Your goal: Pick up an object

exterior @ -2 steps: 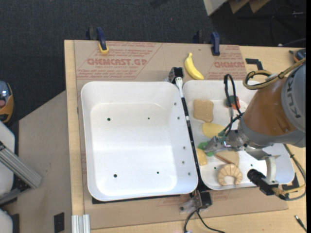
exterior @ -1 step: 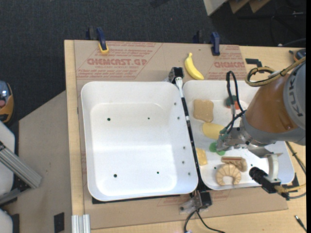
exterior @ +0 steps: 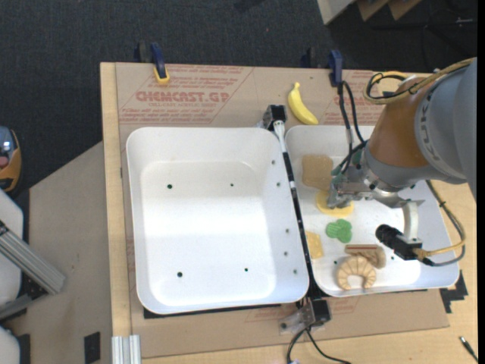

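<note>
My gripper (exterior: pixel 340 194) is low in the right bin (exterior: pixel 432 277), at its left middle, right over a flat yellow piece (exterior: pixel 332 205) whose edge shows below it. A tan bread slice (exterior: pixel 315 170) lies just left of the gripper. A green piece (exterior: pixel 339 230) sits a little below it. Further toward the front are a yellow wedge (exterior: pixel 313 244), a brown stick (exterior: pixel 364 249) and a croissant (exterior: pixel 358 272). The arm's grey and orange wrist (exterior: pixel 409 139) covers the bin's back right part.
The left bin (exterior: pixel 144 146) lies beside the right one, with a black divider rail (exterior: pixel 292 196) between them. A banana (exterior: pixel 301 105) rests on the cardboard behind the bins. A black part on a cable (exterior: pixel 395 242) hangs over the right bin.
</note>
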